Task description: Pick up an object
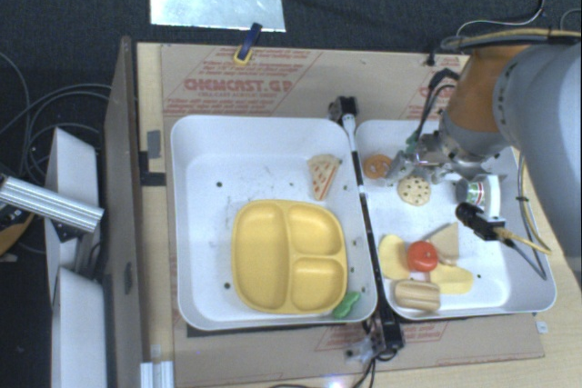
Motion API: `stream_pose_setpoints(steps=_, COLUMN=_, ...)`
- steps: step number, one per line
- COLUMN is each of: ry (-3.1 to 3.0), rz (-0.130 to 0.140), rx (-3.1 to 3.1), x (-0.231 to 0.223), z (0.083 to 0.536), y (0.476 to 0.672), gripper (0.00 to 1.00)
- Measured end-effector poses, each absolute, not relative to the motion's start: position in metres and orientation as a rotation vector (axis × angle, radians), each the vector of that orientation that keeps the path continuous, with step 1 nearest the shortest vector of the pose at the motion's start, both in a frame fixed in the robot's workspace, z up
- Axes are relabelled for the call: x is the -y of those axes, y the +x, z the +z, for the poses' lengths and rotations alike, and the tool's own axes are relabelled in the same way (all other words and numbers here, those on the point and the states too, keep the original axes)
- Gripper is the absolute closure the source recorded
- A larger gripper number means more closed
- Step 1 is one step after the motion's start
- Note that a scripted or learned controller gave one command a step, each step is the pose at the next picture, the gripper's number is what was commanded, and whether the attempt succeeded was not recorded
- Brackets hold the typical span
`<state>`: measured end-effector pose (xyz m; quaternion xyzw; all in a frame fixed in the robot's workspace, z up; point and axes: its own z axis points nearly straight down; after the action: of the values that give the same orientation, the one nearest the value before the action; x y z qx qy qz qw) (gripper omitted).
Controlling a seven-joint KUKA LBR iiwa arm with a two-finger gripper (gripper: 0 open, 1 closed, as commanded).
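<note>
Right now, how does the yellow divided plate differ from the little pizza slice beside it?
The yellow divided plate is far larger than the pizza slice. The plate is plain yellow with three compartments; the slice is a pale wedge with reddish marks. The plate lies in the bin's near half, the slice farther back near the right wall. Both lie in the left bin.

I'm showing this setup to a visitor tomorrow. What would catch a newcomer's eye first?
Probably the big yellow divided plate in the left bin, with a pizza-slice toy just beyond it. Then the grey arm's tool low over the right bin, near a round cookie, and a red tomato among yellow pieces at the front.
</note>
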<state>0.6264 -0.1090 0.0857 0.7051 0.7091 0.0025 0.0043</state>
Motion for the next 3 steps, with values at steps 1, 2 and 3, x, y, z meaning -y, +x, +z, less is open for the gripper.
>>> stream_pose_setpoints(steps=1, ry=2.218, rz=-0.012, rx=-2.236, x=0.108, z=0.084, y=0.668, gripper=0.0)
stream_pose_setpoints(steps=2, ry=2.226, rz=-0.005, rx=-2.218, x=0.17, z=0.084, y=0.667, gripper=0.0)
stream_pose_setpoints(steps=3, ry=2.216, rz=0.001, rx=-2.229, x=0.124, z=0.084, y=0.637, gripper=0.0)
